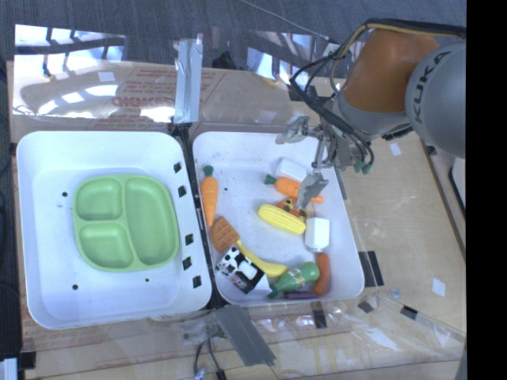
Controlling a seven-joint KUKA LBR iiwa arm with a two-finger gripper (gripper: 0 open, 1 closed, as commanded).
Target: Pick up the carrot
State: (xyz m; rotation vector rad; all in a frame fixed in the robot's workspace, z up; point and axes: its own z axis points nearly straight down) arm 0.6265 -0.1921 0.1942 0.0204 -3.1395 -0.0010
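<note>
Seemingly the pick is not yet made: in the camera view the long orange carrot with its green top (209,199) lies untouched along the left wall of the right-hand shallow white bin (238,142), top towards the far side, well apart from the tool. The grey arm's two-finger gripper (310,188) hangs over the right part of that bin, above a second, shorter orange carrot-like piece (291,186) lying near the white block (289,168). Its metal fingers (314,184) point down and look close together, with nothing visibly held between them; how narrow the gap is I cannot tell for sure. So, by my judgement, approach, closing and lifting all remain to be done.

Besides these, the right bin holds a yellow corn cob (281,218) in the middle, a white cylinder (318,233) to its right, a brown waffle-like wedge (224,233), a yellow banana (265,264), a black-and-white patterned box (239,269), a green toy bottle (295,277) and a reddish sausage (322,274) at the near right corner.

The left-hand white bin (36,236) carries a pale green divided plastic plate (127,222) with three compartments, all bare.
</note>
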